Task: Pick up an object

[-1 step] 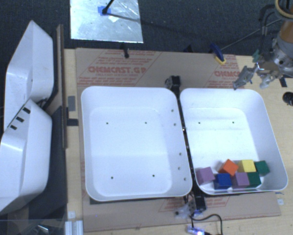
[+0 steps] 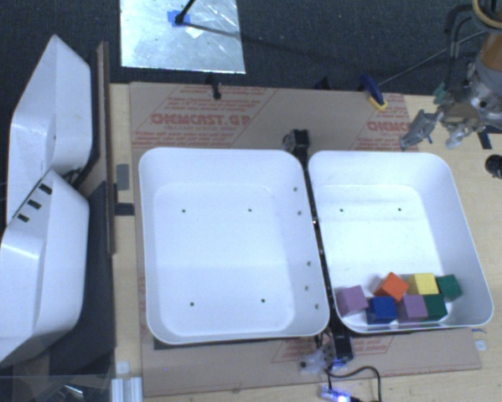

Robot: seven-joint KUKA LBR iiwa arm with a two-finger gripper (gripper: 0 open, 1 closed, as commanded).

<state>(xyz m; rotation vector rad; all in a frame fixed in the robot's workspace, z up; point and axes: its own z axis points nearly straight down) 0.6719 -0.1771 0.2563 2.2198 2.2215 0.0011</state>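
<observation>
Several small coloured blocks lie huddled in the near right corner of the right bin [image 2: 376, 216]: an orange block [image 2: 393, 285], a yellow block [image 2: 424, 284], a blue block [image 2: 382, 309], two purple blocks [image 2: 351, 297] and green ones [image 2: 448, 287]. My gripper [image 2: 436, 131] hangs over the far right rim of that bin, well away from the blocks. Its two fingers [image 2: 417, 129] stand apart, open, with nothing between them.
The left bin [image 2: 225, 241] sits beside the right one on a cardboard sheet [image 2: 200, 115]. Two white tubs [image 2: 41, 208] lean at the far left. A shiny metal plate [image 2: 183, 23] lies at the back. Cables run near the front edge.
</observation>
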